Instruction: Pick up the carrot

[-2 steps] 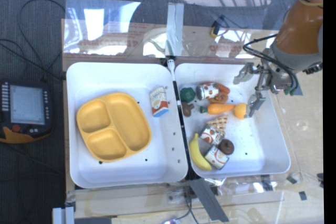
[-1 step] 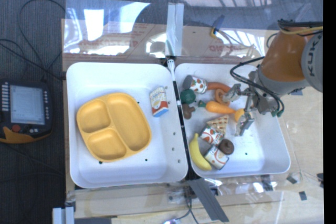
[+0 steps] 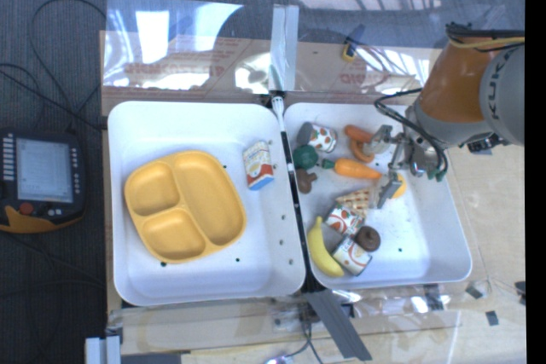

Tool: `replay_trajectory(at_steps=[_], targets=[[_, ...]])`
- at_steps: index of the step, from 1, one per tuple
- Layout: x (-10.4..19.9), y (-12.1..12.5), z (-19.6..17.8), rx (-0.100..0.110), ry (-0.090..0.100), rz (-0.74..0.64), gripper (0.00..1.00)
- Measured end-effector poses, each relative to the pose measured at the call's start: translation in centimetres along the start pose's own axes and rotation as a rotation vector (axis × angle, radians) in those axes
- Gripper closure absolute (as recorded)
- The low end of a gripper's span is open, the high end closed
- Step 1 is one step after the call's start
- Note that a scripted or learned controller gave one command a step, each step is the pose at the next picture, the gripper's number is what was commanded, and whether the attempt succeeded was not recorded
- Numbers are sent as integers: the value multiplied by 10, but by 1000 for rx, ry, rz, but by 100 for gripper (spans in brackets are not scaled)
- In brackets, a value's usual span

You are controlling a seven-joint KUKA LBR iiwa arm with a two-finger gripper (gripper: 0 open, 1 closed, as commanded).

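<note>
Carrot (image 3: 357,170) lies centre-right of frame in the right bin (image 3: 444,256), tip pointing right, just left of the gripper (image 3: 394,175). Jaws look open with nothing between them, though the view is cluttered there. To grab well: straddle the carrot mid-length, across its narrow width, clear of the orange piece (image 3: 362,135) above. Left bin (image 3: 119,209) holds a yellow divided plate (image 3: 183,205); pendant (image 3: 38,179) sits on dark carpet at far left.

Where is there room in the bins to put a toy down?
Left bin: bare floor around the yellow plate, mostly its near edge and the corner above the small carton. Right bin: bare near-right corner past the banana. Crowded around the carrot.
</note>
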State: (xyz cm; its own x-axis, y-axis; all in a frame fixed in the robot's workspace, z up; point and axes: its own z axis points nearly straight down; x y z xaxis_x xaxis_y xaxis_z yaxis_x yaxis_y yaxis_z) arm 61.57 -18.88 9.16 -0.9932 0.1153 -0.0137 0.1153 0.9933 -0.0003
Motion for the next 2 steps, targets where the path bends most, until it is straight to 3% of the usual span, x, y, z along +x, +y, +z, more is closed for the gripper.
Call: replay_trajectory(at_steps=[1,2], targets=[[7,23,0,1,-1,378,0],[21,57,0,2,-10,556,0]])
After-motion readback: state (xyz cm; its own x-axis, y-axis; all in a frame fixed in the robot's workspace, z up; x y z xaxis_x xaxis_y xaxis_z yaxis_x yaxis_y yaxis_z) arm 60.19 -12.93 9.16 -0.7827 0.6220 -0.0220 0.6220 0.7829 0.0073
